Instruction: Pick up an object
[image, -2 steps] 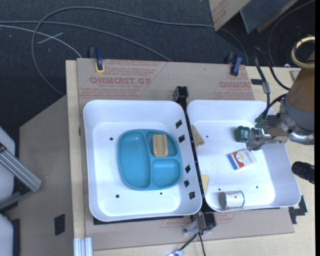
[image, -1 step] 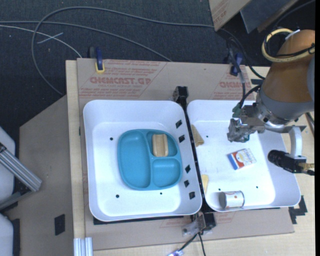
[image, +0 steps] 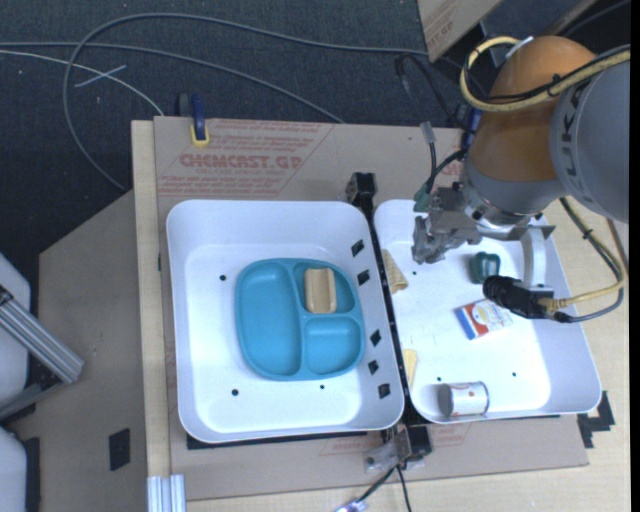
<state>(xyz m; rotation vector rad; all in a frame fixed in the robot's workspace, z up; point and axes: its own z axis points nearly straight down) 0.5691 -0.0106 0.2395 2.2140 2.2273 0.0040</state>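
My gripper (image: 428, 250) hangs over the upper left part of the right bin (image: 560, 385), fingers pointing down, with nothing seen between them. A small teal object (image: 486, 266) lies just to its right. A red, white and blue packet (image: 482, 319) lies lower in the same bin. A white can (image: 463, 399) lies on its side near that bin's front edge. In the left bin (image: 200, 300) sits a blue divided plate (image: 298, 318) with a tan block (image: 320, 290) in its upper right compartment.
A black divider with clips (image: 378, 300) runs between the two bins. Small tan pieces (image: 397, 277) lie along the right bin's left wall. The bins rest on a cardboard sheet (image: 250, 155). Cables trail across the dark floor behind.
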